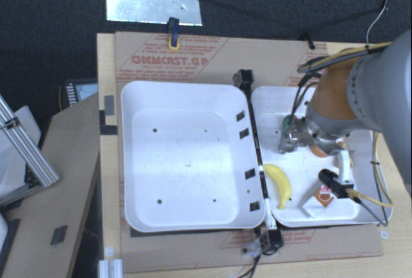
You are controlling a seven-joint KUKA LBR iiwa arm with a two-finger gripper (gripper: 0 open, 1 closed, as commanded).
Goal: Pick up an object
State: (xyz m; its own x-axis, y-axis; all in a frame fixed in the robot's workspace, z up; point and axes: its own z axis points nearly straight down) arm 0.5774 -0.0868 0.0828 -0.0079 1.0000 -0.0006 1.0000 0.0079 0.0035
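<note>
My gripper (pixel 289 139) hangs low over the back left part of the right bin (pixel 273 101), its metal tip close to the bin floor. A yellow banana (pixel 280 185) lies near the bin's front left, a little in front of the gripper and apart from it. A small orange object (pixel 318 151) peeks out just right of the gripper, partly hidden under the wrist. A small brown and white box (pixel 323 198) rests at the front of the bin. Nothing shows between the gripper's tips.
The left bin (pixel 138 109) sits beside the right one, with a black divider strip (pixel 253 141) between them. The grey arm (pixel 380 87) covers the right bin's back right. Cardboard (pixel 193 58) underlies both bins.
</note>
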